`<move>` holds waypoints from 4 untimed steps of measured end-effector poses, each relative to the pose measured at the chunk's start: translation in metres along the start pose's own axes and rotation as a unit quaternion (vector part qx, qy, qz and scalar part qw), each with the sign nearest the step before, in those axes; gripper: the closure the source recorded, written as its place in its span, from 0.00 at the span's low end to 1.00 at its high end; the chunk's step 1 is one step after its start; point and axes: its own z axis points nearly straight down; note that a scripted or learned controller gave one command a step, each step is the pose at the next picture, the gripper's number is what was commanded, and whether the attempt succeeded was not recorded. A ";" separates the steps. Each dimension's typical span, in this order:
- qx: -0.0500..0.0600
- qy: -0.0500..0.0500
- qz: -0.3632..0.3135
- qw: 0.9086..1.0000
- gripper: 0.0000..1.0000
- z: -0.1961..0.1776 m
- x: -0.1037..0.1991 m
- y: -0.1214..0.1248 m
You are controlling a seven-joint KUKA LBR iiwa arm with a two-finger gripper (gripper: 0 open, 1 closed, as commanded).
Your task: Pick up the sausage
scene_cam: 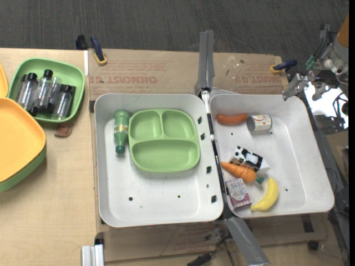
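Lying at the far left of the right bin [316, 148], the sausage [232, 118] sits just beside a small grey can [259, 122], so a descent drifting right risks striking or seizing the can instead. The gripper [302, 85] hangs above the bin's far right corner, well apart from the sausage; whether it is released or clenched cannot be told. Mirrored print on the cardboard [147, 73] appears to read "CHEMCUT"; other labels are illegible.

You see the sausage [232, 118], orange-red and long, lying flat near the top of the right bin [299, 198].
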 end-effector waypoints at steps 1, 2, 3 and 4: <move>0.000 -0.001 -0.002 1.000 1.00 -0.009 0.000 0.001; 0.001 0.000 0.163 0.987 1.00 0.004 -0.004 -0.024; 0.002 0.000 0.341 0.940 1.00 0.062 0.019 -0.014; 0.002 0.000 0.473 0.881 1.00 0.061 0.024 -0.039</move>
